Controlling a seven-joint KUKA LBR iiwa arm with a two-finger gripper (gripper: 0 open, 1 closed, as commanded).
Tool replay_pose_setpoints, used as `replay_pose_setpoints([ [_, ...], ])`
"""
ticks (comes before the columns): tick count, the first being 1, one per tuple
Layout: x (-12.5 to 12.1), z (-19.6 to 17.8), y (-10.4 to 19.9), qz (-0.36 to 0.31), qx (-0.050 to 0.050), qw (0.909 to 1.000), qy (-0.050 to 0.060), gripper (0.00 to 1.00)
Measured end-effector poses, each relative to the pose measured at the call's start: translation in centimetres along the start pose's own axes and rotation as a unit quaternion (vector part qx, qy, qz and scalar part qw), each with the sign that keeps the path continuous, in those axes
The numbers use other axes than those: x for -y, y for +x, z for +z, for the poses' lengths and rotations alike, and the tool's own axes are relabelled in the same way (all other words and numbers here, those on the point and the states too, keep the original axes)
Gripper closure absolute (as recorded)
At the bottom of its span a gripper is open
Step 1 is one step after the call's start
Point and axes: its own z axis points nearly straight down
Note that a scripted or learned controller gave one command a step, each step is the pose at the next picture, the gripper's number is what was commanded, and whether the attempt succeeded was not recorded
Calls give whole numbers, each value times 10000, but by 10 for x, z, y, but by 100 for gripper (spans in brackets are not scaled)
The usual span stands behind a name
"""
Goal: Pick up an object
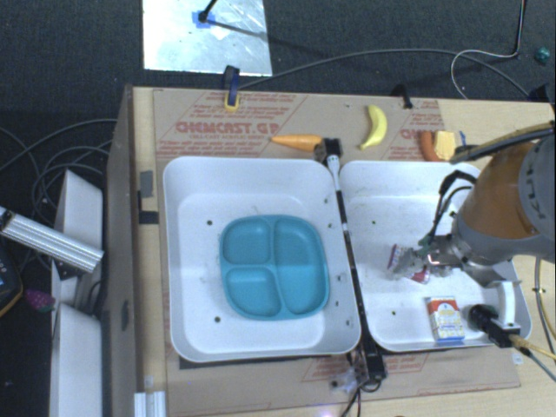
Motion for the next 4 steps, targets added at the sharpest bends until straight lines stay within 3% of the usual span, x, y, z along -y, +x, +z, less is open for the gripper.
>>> replay_pose_setpoints([
  [1, -53, -59, -31, -14, 9, 10000, -20, 0],
  [2, -30, -4, 13, -13, -5, 10000, 3, 0],
  [3, -31, -16, 12, -22, 4, 10000, -24, 100],
  [4, -24, -139, 88, -19, -5, 10000, -24, 100],
])
